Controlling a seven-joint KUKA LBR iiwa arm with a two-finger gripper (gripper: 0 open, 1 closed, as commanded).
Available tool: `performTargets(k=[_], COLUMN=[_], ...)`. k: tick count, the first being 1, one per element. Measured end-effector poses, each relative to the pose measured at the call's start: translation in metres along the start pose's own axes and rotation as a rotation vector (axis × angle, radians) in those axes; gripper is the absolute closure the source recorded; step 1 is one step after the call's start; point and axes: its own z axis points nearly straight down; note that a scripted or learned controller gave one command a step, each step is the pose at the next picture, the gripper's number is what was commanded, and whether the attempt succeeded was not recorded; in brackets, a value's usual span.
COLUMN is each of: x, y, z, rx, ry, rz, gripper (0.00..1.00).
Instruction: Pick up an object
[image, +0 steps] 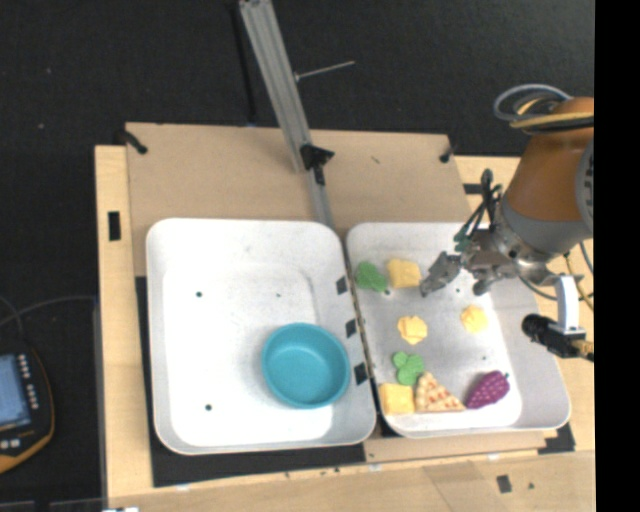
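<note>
Claw (458, 274) spread, nothing between its fingers, poised over right bin (520, 415) for a descent. Yellow piece (473, 319) just below-right; yellow block (404, 272) to its left.

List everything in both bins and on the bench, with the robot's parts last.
bins: 2, white, side by side on the bench
bowl: 1, blue, left bin, near right corner
green piece: 1, right bin, far left
yellow pieces: 4, right bin, scattered
green clover-shaped piece: 1, right bin, near left
pizza slice: 1, orange, near edge
grapes: 1, purple, near right
metal pole: 1, grey, behind bins
arm: 1, grey and orange, right
gripper: 1, open, over right bin, holding nothing
</note>
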Motion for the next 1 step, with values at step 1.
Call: performTargets(k=[1], x=[0.0064], y=[-0.0039], z=[0.0461], rx=[0.001], ry=[0.001], rz=[0.001], gripper=[0.0])
